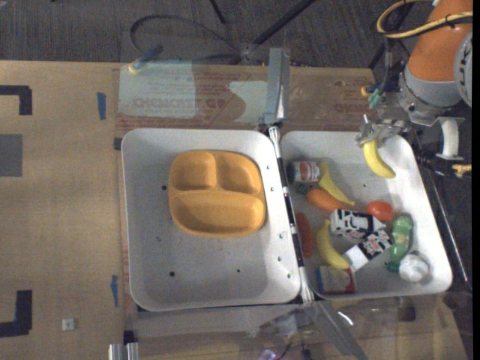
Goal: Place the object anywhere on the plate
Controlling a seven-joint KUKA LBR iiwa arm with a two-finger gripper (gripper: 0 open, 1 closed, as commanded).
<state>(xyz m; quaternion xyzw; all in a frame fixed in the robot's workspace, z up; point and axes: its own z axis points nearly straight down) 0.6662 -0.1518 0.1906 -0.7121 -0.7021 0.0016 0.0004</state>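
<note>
The orange divided plate (217,192) lies in the left bin (150,261), toward its back. My gripper (378,134) hangs over the back of the right bin (435,231), well to the right of the plate. Its fingers are shut on the upper end of a yellow banana (379,161), which hangs down from them, curving toward the right.
The right bin holds two more bananas (332,184) (330,246), a small can (304,172), orange and red pieces (324,199) (380,210), a cow-patterned carton (352,222), a green bottle (401,238) and a small box (335,279). A metal divider (289,208) separates the bins.
</note>
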